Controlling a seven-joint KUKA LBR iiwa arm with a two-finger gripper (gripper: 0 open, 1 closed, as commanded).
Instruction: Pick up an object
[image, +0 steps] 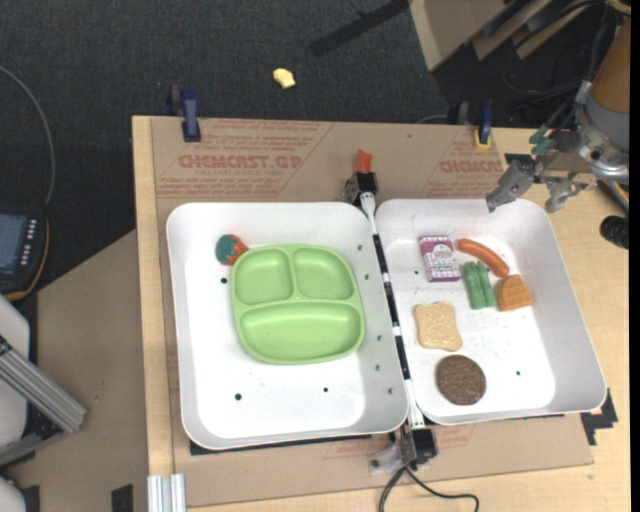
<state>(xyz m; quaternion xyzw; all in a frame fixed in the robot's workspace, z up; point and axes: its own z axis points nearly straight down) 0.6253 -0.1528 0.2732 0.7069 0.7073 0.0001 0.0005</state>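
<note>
The right bin (560, 330) holds a pink carton (438, 258), an orange sausage (483, 254), a green vegetable piece (479, 286), an orange wedge (514, 293), a tan bread slice (437, 325) and a brown round patty (461, 380). My gripper (532, 191) hangs above the bin's far right corner, away from all of them. Its two fingers are spread apart with nothing between them.
The left bin (200, 380) bears a green divided plate (296, 302) and a small red and green toy (230, 248) at its far left. Black clips (364, 186) join the bins at the middle. Blue clamps (187, 112) hold the board's far edge.
</note>
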